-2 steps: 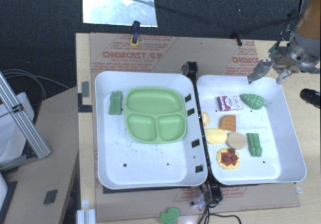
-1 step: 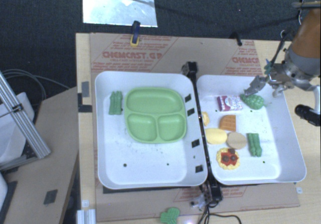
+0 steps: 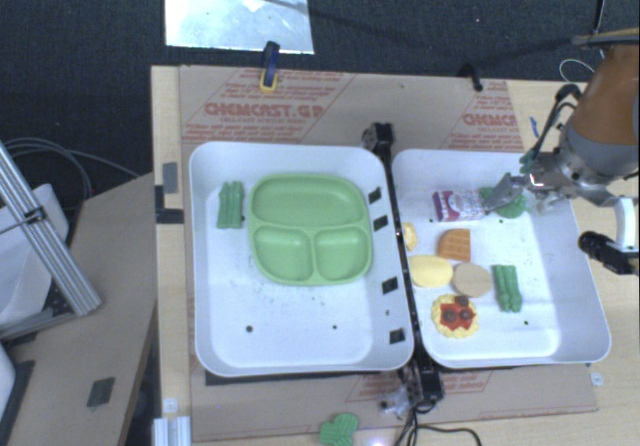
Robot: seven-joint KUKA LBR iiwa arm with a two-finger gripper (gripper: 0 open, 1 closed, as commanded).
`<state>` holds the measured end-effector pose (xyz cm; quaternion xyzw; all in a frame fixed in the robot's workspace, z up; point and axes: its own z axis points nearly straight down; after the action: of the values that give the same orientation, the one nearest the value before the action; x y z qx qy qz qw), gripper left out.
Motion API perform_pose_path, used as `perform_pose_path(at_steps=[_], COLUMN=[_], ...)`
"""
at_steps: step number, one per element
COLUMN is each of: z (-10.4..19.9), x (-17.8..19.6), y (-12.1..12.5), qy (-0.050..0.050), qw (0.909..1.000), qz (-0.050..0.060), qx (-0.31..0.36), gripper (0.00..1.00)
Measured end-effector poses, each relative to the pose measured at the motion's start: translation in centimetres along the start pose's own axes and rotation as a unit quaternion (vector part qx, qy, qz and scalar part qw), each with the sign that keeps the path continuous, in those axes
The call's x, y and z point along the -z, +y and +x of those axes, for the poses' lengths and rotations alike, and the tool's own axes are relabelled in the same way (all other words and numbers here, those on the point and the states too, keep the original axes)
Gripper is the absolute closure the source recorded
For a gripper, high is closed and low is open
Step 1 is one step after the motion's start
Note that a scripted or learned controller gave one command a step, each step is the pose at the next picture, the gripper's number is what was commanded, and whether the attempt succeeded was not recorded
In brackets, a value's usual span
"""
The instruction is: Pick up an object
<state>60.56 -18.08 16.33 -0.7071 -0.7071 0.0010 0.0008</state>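
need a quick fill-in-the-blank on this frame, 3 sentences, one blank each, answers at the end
1. The green divided plate lies in the ____ bin.
2. The green plate has ____ compartments.
3. The toy pizza slice lies in the right bin, nearest its ____ edge.

Missing words: left; three; front

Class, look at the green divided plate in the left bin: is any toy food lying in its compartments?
No. The green divided plate has nothing in its three compartments; the green bean piece lies beside it on the floor of the left bin.
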Motion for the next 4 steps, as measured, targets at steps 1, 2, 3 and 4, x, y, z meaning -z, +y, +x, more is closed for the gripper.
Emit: perform_pose_path(at_steps=[1,2,3,4], z=[-0.4,3.3,2.8,2.8], x=[-2.5,-7.3,-7.9,-6.7], y=[-3.5,-7.0,-10.0,-9.7], qy=[0.0,-0.004,0.0,0.0], qw=[1.0,0.9999,1.0,1.0], qz=[0.0,-0.01,-0.001,-0.004], qx=[0.0,0.0,0.0,0.0], gripper=[0.0,0.0,0.0,1.0])
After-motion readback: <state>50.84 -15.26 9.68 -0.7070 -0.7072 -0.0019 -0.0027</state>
